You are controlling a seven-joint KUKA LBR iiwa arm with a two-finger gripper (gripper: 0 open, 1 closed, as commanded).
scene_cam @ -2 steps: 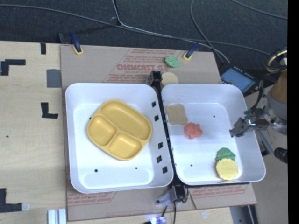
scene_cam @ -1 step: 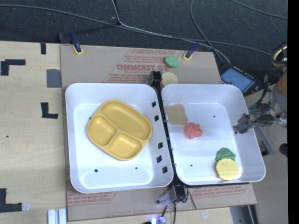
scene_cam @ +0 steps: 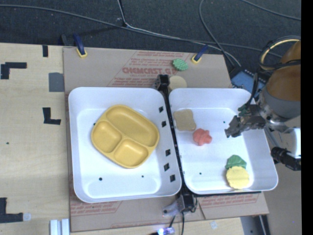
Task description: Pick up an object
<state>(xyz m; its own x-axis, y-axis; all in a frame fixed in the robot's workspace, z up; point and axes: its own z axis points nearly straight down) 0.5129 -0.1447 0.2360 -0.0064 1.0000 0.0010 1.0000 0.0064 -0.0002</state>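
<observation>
The right bin (scene_cam: 215, 98) holds a tan flat piece (scene_cam: 185, 120), a red-pink lumpy object (scene_cam: 202, 137), a green piece (scene_cam: 236, 161) and a yellow round piece (scene_cam: 238, 178) touching it. My gripper (scene_cam: 236, 127) hangs over the right bin's right side, to the right of the red-pink object and apart from it, above the green piece. Nothing shows between its dark fingers. The left bin (scene_cam: 80, 131) carries a yellow divided plate (scene_cam: 125, 136).
A green dotted object (scene_cam: 180, 64) and a pale round one (scene_cam: 177, 82) lie on the cardboard behind the bins. Yellow-tipped clamps (scene_cam: 81, 51) (scene_cam: 197, 58) hold the cardboard's back edge. Cables cross the dark floor at the top.
</observation>
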